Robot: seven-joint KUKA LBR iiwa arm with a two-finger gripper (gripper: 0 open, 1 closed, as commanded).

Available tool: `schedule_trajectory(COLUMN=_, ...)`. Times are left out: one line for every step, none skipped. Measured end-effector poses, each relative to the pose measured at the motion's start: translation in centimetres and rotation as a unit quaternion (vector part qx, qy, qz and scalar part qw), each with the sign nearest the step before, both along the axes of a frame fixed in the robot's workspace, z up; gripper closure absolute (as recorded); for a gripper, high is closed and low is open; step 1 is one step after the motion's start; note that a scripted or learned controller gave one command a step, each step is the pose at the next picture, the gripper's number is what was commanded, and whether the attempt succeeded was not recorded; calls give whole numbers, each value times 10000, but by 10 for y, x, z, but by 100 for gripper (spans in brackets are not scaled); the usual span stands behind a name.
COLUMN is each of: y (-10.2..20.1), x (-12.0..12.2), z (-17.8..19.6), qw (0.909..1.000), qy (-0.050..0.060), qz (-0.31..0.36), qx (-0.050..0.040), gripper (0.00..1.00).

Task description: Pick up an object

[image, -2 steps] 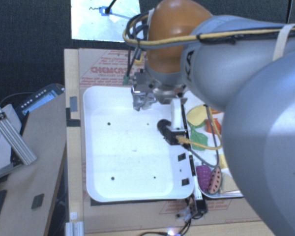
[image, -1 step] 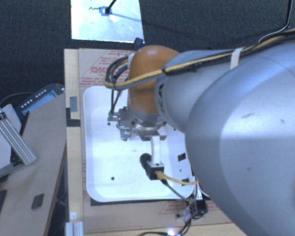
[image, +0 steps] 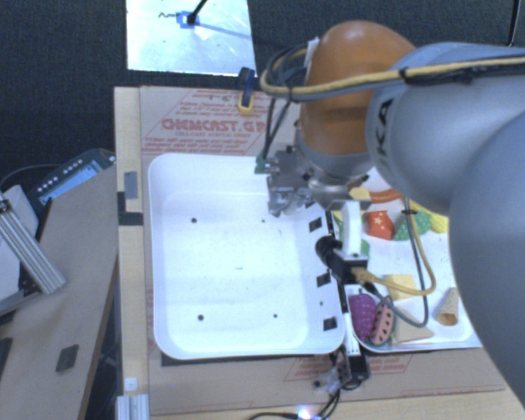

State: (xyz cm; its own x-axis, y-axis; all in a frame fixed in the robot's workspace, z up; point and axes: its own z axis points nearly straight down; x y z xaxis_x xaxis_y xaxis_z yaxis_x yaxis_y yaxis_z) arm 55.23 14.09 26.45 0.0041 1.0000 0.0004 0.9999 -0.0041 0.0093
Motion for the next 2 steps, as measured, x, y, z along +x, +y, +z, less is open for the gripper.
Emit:
schedule_trajectory(y=100, x=41, z=-8, qw=10000, qy=21, qz=82, qx=20, gripper=100)
schedule_trajectory(y=92, x=95, z=-101, qw=10000, qy=58, qz=34, qx=-10, gripper=100)
